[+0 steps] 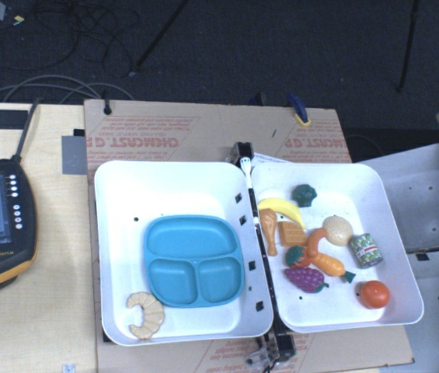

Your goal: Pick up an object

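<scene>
Two white bins sit side by side on the desk [48, 154]. The left bin [118, 208] holds a blue divided plate [194, 260] and a croissant [146, 314] near its front edge. The right bin [390, 208] clusters toy food toward its left wall: banana [280, 208], broccoli [305, 194], carrot [326, 259], grapes [305, 278], what may be a small can [365, 249], and a tomato [374, 294] near the front right corner, with open floor behind.

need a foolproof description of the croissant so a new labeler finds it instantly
Look at the left white bin, the one holding the blue divided tray. Go to that bin's near-left corner, just below and left of the tray. The croissant lies there on the bin floor: a tan, ridged crescent, the sole loose item in that bin, while all the other toy foods sit in the right bin.
</scene>
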Motion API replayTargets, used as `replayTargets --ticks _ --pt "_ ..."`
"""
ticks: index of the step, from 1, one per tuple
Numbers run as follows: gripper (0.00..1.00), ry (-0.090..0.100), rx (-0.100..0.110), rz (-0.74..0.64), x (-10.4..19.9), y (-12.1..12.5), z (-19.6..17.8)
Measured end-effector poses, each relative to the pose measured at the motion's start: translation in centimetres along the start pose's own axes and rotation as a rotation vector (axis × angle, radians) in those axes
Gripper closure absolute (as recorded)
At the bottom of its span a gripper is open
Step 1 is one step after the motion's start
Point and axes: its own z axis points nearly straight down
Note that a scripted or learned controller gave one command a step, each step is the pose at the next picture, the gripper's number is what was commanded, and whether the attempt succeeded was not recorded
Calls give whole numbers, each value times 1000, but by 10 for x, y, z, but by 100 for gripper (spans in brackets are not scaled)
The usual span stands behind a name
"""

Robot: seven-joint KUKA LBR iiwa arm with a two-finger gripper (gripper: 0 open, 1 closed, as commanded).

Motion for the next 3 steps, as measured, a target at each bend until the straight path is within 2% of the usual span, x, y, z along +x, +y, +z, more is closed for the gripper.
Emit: replayTargets --ticks 1,2,3 --pt "100 4 1 35 -4 -58 103" --pt "100 5 0 29 48 -42 217" --pt "100 5 2 25 126 -19 314"
